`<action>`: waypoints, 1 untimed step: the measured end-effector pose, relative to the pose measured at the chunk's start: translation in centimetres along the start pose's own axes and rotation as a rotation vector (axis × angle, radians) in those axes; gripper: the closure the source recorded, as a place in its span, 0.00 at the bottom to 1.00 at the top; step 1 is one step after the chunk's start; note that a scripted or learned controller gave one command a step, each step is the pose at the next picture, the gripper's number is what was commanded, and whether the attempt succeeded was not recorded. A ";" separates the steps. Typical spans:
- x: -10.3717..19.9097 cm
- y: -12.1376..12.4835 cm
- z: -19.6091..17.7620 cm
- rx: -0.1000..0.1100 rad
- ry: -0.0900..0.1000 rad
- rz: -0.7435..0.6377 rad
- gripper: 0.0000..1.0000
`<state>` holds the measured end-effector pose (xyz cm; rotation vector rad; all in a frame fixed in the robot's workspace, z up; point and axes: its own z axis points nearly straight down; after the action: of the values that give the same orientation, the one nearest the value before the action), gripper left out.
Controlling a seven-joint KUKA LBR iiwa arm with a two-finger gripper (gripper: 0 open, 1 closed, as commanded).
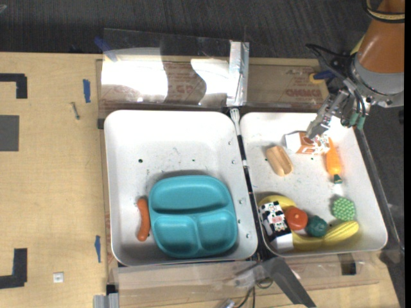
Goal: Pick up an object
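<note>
My gripper (316, 131) hangs over the back of the right bin (308, 183), its tip right at the top edge of a small white and orange carton (307, 145). Whether it touches the carton is unclear. A tan bread roll (279, 160) lies left of the carton and an orange carrot (333, 160) lies right of it. At the bin's front sit a green knobbly piece (344, 208), a yellow banana (340, 231), a red tomato (297, 219), a teal ball (316, 225) and a black and white block (275, 218).
The left bin (128, 127) holds a teal divided tray (191, 215) and an orange sausage (142, 219) beside it. A clear plastic sheet and a cardboard wall (192, 82) stand behind both bins. The arm's orange band (384, 50) is at the upper right.
</note>
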<state>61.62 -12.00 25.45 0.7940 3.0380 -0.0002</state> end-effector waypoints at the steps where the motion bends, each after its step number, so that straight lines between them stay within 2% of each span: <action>1: -2.0 3.6 -3.9 -0.004 -0.007 0.152 1.00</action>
<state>65.12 -9.78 29.38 1.0194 2.9614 0.0033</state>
